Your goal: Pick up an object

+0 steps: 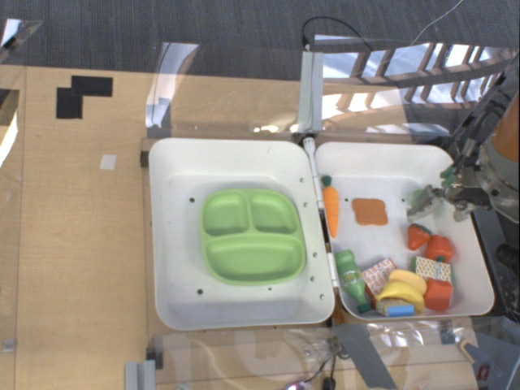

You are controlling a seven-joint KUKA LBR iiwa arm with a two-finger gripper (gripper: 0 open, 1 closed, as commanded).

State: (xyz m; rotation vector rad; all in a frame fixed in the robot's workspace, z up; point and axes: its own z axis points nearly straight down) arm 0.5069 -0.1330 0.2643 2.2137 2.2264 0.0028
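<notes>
We see the metal two-finger gripper (426, 201) hanging over the right white plastic bin (382, 162), and we cannot tell how it is set. Just below it lies a small red plastic tomato (419, 236); well left, a flat orange slab (370, 211) and an orange toy carrot (331, 206). The left white bin (175, 218) holds a green divided plate (252, 236).

A robot test lab, not a home.

A pale wooden worktop (73, 242) carries two white bins (236, 157) fixed side by side, with clear guard panels (166, 84), a trailing black cable (325, 27), black marker shapes (81, 96) and grey carpet (203, 10) beyond.
</notes>
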